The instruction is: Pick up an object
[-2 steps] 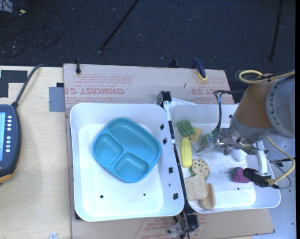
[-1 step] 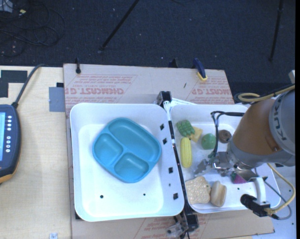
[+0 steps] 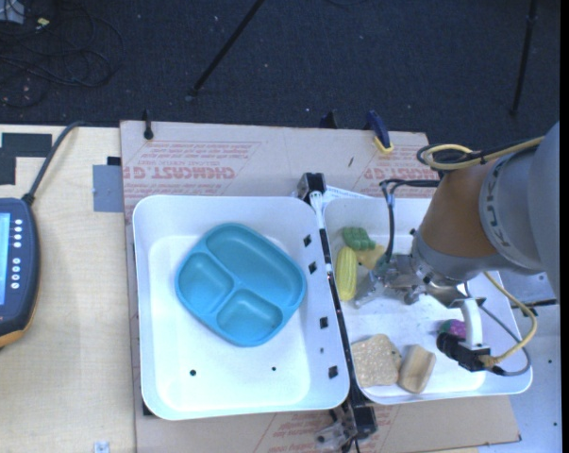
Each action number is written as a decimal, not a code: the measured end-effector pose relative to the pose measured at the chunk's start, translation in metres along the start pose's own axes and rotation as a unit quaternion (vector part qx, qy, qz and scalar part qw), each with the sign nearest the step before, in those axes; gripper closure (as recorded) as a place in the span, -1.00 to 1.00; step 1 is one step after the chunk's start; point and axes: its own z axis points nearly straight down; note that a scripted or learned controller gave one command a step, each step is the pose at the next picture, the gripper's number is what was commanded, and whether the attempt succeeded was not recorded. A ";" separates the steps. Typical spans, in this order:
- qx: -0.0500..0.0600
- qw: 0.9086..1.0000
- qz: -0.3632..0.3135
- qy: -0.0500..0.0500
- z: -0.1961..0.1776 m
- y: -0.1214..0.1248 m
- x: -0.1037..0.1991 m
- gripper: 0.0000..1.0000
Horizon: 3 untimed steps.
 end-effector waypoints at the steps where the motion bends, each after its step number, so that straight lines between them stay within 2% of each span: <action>1: 0.003 1.000 -0.001 0.001 0.001 0.047 0.019 -1.00; 2: 0.005 1.000 0.000 0.002 0.003 0.087 -0.001 -1.00; 3: 0.004 1.000 -0.002 0.003 -0.008 0.086 0.000 1.00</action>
